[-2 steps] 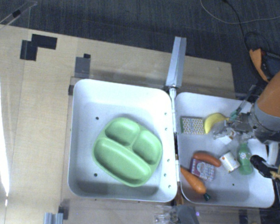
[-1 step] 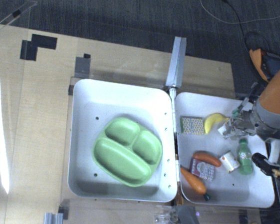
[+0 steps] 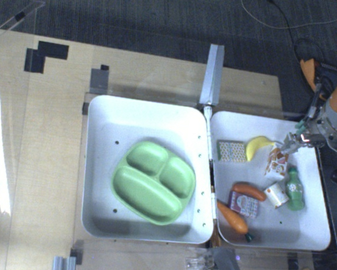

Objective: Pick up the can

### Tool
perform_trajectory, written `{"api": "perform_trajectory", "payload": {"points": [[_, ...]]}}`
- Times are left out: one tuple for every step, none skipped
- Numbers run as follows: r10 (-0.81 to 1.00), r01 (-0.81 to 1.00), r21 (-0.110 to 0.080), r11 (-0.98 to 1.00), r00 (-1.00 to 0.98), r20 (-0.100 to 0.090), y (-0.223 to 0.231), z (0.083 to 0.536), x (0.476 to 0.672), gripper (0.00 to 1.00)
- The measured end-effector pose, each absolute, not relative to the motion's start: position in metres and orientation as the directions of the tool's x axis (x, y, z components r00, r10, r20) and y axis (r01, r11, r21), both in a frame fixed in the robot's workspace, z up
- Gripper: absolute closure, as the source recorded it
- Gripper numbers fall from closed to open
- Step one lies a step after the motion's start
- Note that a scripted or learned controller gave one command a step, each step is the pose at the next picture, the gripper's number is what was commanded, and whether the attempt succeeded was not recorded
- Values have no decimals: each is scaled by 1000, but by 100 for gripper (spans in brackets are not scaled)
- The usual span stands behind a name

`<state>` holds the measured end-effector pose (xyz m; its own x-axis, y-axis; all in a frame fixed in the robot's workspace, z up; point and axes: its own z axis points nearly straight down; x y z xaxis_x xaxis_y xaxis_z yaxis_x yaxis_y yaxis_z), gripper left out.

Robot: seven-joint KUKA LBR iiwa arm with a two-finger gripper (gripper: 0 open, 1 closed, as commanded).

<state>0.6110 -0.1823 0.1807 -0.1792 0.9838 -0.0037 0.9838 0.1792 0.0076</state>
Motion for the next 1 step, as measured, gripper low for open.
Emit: {"api": "perform_trajectory", "payload": {"points": [[984, 984, 8, 179, -179, -3, -182, 181, 611, 0]]}}
